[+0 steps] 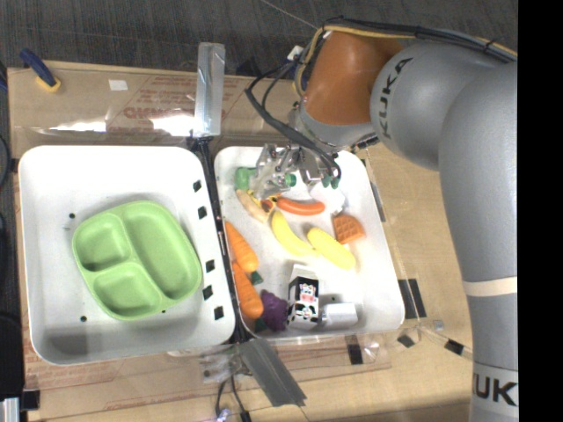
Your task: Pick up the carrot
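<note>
Two orange carrots lie end to end along the left wall of the right bin: one [240, 246] higher up and one [248, 295] below it, with a dark green stub between them. My gripper [278, 176] hangs over the bin's top end, above a small green item [244, 178] and a pale stick-like piece [251, 204]. It stands well up and to the right of both carrots and touches neither. I see nothing held in it.
In the right bin [387, 275] lie a red sausage [302, 207], two bananas [290, 234] [332, 247], a waffle-like piece [349, 229], a purple item [274, 308], a black-and-white carton [304, 299] and a grey can [339, 313]. The left bin [44, 183] holds a green divided plate [136, 258].
</note>
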Motion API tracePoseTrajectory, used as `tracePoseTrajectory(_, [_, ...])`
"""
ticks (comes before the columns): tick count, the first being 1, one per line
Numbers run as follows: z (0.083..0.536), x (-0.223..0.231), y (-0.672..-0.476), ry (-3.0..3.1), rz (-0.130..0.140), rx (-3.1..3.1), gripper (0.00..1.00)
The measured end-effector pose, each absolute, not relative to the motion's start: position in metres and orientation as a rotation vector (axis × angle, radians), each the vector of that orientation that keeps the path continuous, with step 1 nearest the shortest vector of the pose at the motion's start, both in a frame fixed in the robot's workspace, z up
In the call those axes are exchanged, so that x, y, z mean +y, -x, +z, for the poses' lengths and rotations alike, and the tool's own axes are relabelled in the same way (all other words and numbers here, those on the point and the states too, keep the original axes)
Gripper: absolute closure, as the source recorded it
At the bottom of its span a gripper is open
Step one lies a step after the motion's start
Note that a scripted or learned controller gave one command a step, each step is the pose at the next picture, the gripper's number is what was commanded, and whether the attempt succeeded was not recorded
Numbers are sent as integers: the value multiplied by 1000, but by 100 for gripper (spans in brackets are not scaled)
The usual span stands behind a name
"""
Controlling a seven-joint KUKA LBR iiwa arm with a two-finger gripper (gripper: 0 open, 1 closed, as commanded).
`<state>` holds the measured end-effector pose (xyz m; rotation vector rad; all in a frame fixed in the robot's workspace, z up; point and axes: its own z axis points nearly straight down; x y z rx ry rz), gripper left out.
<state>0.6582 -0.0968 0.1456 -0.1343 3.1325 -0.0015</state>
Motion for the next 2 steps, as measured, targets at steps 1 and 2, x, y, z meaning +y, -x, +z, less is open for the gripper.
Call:
tracePoseTrajectory(1, [195, -62, -658, 802, -3, 3031, 100])
tracePoseTrajectory(2, [114, -106, -656, 475, 2, 3108, 100])
